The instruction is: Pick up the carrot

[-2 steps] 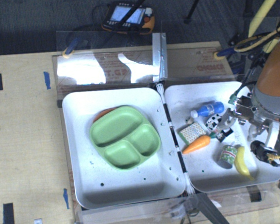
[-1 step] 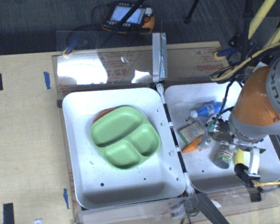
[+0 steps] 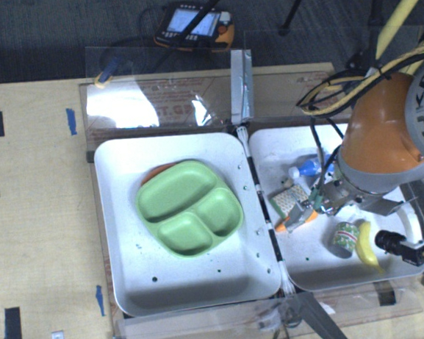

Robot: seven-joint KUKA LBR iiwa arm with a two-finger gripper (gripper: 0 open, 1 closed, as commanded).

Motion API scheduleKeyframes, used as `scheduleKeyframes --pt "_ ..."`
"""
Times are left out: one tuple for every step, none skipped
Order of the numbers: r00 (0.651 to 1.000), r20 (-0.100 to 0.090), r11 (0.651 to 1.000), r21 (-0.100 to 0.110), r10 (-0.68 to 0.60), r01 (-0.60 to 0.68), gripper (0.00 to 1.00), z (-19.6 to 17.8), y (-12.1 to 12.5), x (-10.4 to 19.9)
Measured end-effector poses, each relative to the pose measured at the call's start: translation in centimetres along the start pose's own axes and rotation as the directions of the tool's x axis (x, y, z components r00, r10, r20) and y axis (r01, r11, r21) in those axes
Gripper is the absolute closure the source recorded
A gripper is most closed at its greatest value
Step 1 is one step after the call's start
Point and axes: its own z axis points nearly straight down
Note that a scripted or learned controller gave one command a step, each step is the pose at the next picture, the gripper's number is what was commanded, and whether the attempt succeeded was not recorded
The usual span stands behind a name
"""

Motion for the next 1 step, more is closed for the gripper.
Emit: scheduleKeyframes --pt "1.0 0.0 1.0 0.001 0.006 -0.006 1.0 -0.7 0.07 -0.21"
